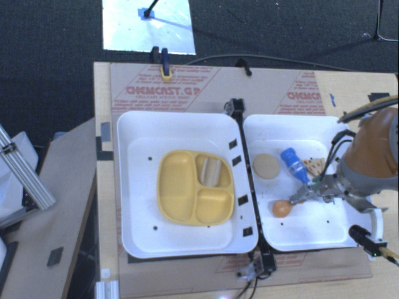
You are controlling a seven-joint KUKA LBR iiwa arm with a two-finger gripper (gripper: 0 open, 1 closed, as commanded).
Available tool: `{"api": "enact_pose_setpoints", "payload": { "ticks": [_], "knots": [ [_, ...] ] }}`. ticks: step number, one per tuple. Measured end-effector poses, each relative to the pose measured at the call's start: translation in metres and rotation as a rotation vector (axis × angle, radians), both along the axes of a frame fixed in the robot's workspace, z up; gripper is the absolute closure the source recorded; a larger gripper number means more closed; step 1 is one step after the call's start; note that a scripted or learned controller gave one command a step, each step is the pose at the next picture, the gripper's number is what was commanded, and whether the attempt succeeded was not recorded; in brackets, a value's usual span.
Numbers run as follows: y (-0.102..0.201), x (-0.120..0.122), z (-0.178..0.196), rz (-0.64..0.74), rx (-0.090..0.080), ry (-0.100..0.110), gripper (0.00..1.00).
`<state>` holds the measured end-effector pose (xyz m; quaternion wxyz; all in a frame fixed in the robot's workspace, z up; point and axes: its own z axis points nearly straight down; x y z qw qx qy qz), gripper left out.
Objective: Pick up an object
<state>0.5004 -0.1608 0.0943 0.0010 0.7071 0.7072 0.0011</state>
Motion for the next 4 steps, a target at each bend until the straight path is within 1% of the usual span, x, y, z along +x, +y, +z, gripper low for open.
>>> {"api": "enact_pose_setpoints", "payload": {
  "ticks": [1,2,3,4],
  "knots": [
    [0.000,0.002,0.013,0.002,-0.002,-0.006,1.00],
    [0.007,0.011,0.064,0.005,-0.002,-0.004,1.00],
    [-0.002,0.011,0.111,0.004,-0.003,-0.004,1.00],
    [-0.008,0.019,0.159,0.005,-0.002,-0.003,1.00]
  ]
}}
